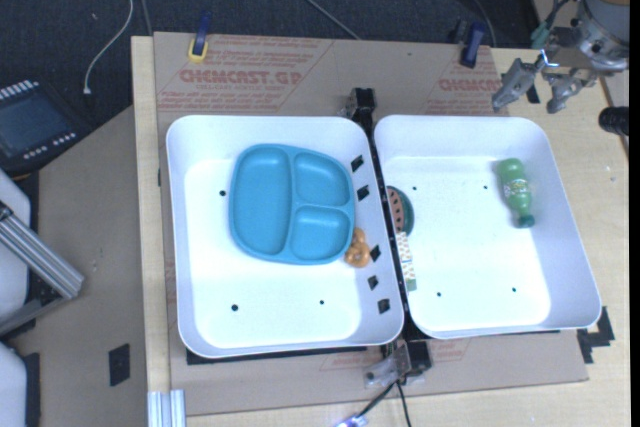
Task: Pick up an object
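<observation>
The gripper [533, 87] hangs over the bench just beyond the far edge of the right bin [560, 310], fingers spread apart with nothing between them. A green bottle [516, 192] lies in that bin near its far right side. In the left bin [200, 315] a blue divided plate [290, 203] rests, with a small orange object [357, 249] touching its near right corner

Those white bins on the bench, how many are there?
2. The left bin holds a blue divided plate; the right bin holds a green bottle. They sit side by side, touching at the middle.
</observation>
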Tool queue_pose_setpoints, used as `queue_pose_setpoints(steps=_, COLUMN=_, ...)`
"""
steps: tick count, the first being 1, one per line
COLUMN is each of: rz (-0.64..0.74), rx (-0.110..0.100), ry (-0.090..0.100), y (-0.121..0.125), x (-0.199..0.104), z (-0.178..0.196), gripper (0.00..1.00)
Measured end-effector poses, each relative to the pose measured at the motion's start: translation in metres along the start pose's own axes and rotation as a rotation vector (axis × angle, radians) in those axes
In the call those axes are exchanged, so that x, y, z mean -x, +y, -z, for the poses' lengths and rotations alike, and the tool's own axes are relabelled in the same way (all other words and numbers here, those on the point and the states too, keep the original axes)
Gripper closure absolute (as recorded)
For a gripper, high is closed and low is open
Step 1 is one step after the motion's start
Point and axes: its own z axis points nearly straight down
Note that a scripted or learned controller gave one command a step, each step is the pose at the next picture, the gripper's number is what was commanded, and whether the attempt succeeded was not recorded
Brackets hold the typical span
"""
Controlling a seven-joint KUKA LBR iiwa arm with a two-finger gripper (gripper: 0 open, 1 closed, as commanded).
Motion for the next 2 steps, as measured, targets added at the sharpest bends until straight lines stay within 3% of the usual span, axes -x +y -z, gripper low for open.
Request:
queue_pose_setpoints(steps=1, rz=0.003, rx=0.014, ry=-0.003, y=0.002, x=-0.001, z=0.009, gripper=0.00)
queue_pose_setpoints(steps=2, rz=0.004, rx=0.007, ry=-0.001, y=0.002, x=-0.009, z=-0.051, gripper=0.00)
